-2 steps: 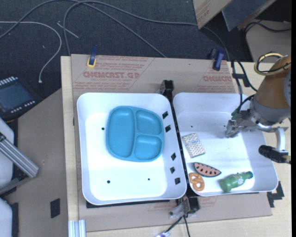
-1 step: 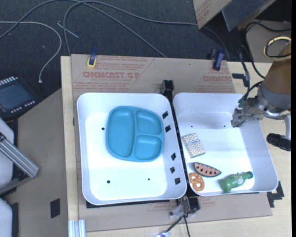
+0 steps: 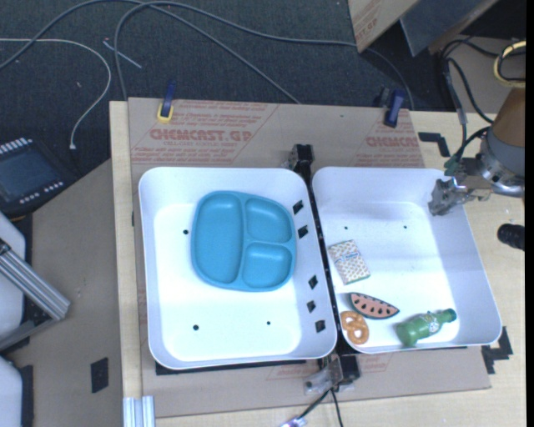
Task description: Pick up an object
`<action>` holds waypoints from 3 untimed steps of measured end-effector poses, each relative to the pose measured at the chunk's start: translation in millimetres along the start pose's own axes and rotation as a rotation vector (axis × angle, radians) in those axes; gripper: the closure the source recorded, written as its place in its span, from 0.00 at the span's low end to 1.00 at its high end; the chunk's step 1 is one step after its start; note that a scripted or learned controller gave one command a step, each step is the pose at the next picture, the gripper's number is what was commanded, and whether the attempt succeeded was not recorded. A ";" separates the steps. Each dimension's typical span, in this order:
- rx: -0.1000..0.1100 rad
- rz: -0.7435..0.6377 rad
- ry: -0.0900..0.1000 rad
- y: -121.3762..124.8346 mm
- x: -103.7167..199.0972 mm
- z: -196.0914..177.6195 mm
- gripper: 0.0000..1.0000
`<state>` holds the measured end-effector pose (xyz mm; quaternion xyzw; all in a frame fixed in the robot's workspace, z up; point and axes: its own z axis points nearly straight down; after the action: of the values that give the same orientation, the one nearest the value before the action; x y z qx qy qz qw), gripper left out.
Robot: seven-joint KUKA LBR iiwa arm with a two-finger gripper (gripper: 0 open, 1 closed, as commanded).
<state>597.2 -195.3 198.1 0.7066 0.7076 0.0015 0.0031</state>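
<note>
The right bin (image 3: 467,250) holds a patterned square packet (image 3: 349,261), a watermelon slice toy (image 3: 373,305), a small pretzel (image 3: 355,327) and a green bottle (image 3: 424,326) lying on its side near the front. My gripper (image 3: 444,198) hangs at the right bin's far right corner, above the rim and well away from all of these objects. Nothing shows between its fingers.
A blue divided plate (image 3: 244,240) lies in the left bin (image 3: 167,317). Black clips line the divider (image 3: 310,250) between the bins. Cables trail across the dark floor behind the bench, and a cardboard box (image 3: 375,21) stands at the back.
</note>
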 end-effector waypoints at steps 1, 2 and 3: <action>-0.001 0.000 0.000 2.0 -0.5 -55.1 1.00; 0.008 -0.003 0.004 1.4 45.9 -45.2 1.00; 0.007 -0.003 0.003 12.7 92.4 -43.5 1.00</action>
<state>609.5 -102.8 241.5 0.7055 0.7087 0.0003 -0.0005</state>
